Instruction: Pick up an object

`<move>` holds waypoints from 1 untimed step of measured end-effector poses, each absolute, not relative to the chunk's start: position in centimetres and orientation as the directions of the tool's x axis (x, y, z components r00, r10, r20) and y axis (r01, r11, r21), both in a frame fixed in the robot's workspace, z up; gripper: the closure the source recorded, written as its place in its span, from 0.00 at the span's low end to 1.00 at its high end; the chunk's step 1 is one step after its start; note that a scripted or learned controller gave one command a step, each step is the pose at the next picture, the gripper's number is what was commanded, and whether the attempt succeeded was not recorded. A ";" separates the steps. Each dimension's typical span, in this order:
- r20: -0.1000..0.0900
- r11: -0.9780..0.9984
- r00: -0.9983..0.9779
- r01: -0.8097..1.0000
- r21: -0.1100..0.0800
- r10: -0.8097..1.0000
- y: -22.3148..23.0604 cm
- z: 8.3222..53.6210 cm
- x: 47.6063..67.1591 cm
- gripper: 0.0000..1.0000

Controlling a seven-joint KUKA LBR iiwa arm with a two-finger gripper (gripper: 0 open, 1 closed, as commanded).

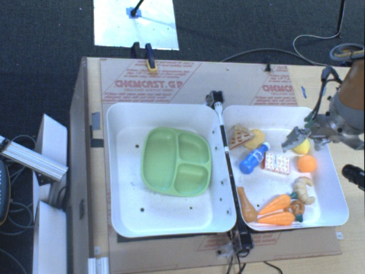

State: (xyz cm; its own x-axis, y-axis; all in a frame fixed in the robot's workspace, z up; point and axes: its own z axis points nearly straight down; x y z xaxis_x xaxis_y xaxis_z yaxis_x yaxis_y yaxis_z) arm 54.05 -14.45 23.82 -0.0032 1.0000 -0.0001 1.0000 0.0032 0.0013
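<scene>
Reached in from the right over the right bin (342, 210), the gripper (304, 138) hovering low above a small yellow lemon-like piece (303, 147); looked parted a little, with nothing seen clamped between the fingers; best judged as the approach to a grasp, not yet a hold. Would have done well to centre over the yellow piece before dropping, since rounded and probably slick plastic, apt to squirt sideways under an off-centre pinch; needed care too for the orange ball (307, 163) just beside it. Lay nearby a blue bottle (253, 158), cylindrical and smooth; a flat red-and-white printed box (277, 164); tapered glossy carrots (275, 205); a wedge like a pizza slice (240, 136). Sat in the left bin (122, 216) a pale green divided plate (176, 161), matte, round-cornered.
</scene>
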 end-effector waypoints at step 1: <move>0.000 0.003 -0.003 1.000 0.000 1.000 -10.3 15.6 57.5 0.00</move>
